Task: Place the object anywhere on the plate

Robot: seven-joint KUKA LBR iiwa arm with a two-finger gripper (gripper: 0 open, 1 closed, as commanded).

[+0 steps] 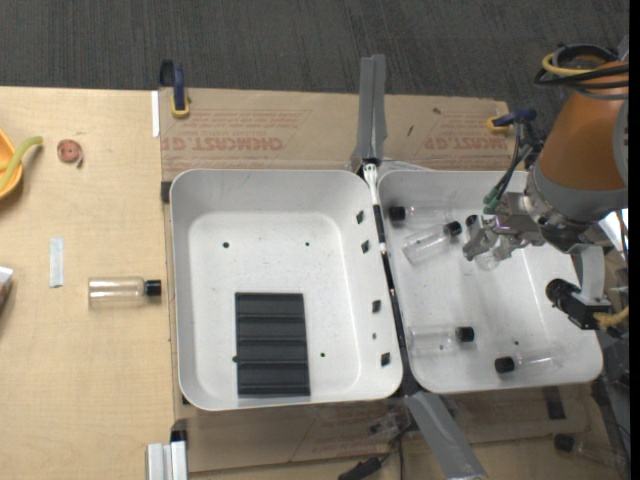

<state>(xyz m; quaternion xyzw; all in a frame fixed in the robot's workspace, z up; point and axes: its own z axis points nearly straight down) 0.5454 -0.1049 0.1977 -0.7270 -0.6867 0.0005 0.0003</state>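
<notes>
Where bin walls meet, gripper [487, 245] mid right bin [580, 370].

You look down on an evenly, brightly lit bench [80, 368], shadows faint and soft. The white bins [270, 193] nearly wash out, and the clear bottles [428, 244] blur into them.

Plate [271, 344] in left bin [190, 268] — bottles [428, 242] in right bin [560, 368].
</notes>
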